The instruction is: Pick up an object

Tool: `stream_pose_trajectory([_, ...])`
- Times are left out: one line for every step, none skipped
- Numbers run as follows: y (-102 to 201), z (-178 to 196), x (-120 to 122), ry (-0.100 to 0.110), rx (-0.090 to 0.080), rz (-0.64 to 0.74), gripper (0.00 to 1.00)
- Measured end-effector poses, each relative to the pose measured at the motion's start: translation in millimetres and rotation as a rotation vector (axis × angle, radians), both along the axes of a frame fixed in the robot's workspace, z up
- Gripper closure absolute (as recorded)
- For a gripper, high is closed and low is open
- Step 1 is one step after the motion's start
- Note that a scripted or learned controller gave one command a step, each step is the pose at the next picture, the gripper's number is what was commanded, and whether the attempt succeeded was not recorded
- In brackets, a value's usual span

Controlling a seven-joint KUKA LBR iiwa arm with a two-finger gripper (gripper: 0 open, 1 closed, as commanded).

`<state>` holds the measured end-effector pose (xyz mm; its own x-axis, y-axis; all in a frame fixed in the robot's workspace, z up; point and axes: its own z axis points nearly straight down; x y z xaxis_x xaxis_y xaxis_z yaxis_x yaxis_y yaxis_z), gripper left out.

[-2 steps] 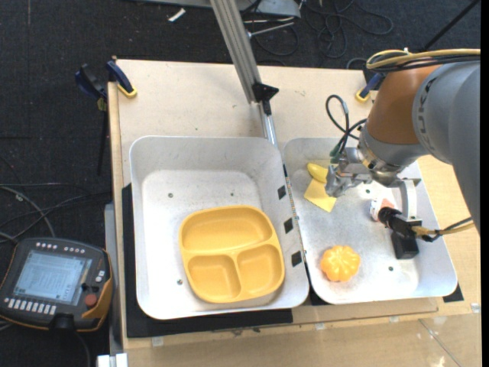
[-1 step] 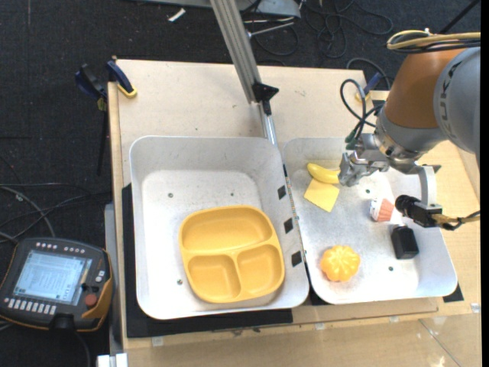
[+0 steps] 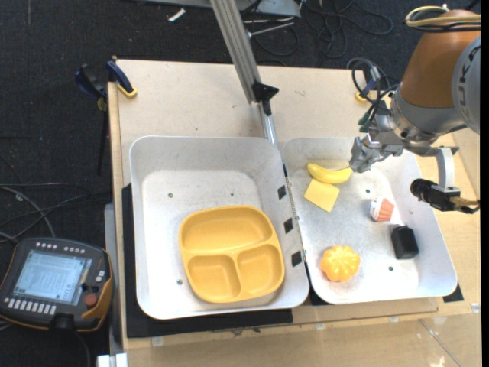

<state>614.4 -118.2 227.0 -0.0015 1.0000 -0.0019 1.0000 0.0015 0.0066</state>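
The right bin holds a yellow banana, a pale yellow cheese wedge, an orange-and-white small object, a black block and an orange pumpkin-like toy. My gripper hangs over the back of this bin, just right of the banana's tip, pointing down. Nothing shows between its fingers.
The left bin contains a yellow divided tray. A slanted metal pole runs down to the bins' shared edge. A teach pendant lies off the bench at lower left. Clamps sit at the bench's back corners.
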Motion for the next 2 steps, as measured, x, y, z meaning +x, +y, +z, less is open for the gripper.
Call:
stream_pose_trajectory([0,24,1,0.002,0.001,0.0,1.0])
stream_pose_trajectory([51,16,17,0.005,0.003,0.006,1.0])
